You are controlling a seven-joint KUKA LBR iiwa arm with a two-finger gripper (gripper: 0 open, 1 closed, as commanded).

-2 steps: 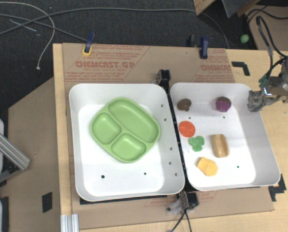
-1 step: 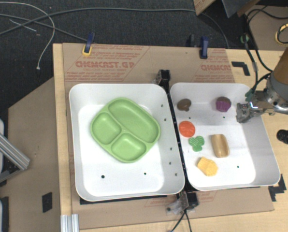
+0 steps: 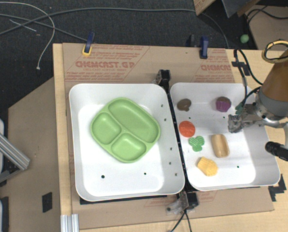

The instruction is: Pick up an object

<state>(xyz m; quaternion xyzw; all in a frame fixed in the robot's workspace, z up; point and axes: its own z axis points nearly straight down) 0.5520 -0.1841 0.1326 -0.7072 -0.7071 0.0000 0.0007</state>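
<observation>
The right bin (image 3: 240,175) holds several small toy foods: a brown round piece (image 3: 184,104), a purple piece (image 3: 223,104), an orange-red round piece (image 3: 186,128), a green leafy piece (image 3: 196,143), a tan bread-like roll (image 3: 220,145) and a yellow piece (image 3: 207,166). My gripper (image 3: 234,124) hangs low over the right bin, right of the orange-red piece and just up and right of the tan roll. Nothing shows between its tips.
The left bin (image 3: 86,168) carries a green three-compartment plate (image 3: 125,129). A black divider clamp (image 3: 163,76) sits between the bins at the back. Cables and the arm's body (image 3: 279,88) crowd the right edge.
</observation>
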